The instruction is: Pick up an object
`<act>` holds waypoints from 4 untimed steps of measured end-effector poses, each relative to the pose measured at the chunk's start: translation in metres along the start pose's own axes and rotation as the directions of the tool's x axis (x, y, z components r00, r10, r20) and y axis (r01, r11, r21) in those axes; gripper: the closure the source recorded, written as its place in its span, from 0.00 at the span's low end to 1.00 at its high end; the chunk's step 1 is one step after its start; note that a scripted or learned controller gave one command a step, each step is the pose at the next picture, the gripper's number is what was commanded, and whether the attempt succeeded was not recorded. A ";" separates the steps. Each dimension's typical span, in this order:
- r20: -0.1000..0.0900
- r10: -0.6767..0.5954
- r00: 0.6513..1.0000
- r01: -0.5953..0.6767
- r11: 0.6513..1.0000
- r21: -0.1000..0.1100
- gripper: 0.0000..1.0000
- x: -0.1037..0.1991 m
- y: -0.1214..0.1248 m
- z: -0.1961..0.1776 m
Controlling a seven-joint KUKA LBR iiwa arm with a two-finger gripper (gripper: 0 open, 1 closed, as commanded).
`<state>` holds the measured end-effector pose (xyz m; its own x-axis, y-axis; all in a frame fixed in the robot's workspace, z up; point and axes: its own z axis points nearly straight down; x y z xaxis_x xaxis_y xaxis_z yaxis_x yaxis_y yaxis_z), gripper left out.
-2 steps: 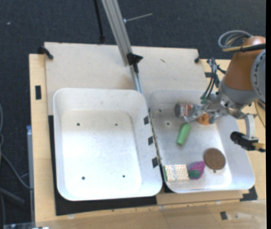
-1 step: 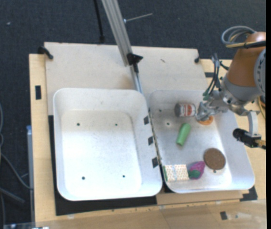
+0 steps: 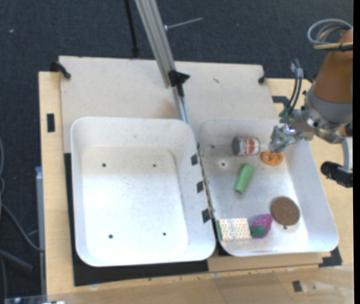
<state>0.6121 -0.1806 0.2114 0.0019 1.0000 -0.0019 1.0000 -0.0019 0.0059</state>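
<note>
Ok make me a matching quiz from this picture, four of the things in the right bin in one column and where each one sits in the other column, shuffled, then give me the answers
Things:
1. green cylinder
2. brown disc
3. can with the red label
4. patterned block

Places in the right bin:
A. near corner beside the left bin
B. far side, lying on its side
C. middle of the floor
D. near side, towards the arm

Pairs: 1-C, 2-D, 3-B, 4-A
</note>
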 end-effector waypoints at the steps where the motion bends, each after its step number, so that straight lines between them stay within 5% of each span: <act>1: 0.001 -0.003 1.000 0.003 1.000 -0.001 1.00 -0.002 0.002 -0.050; 4: -0.002 -0.008 1.000 0.008 1.000 0.005 1.00 0.157 0.033 -0.026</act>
<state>0.6454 -0.0238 0.2370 -0.0065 1.0000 0.0005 1.0000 0.0065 0.0012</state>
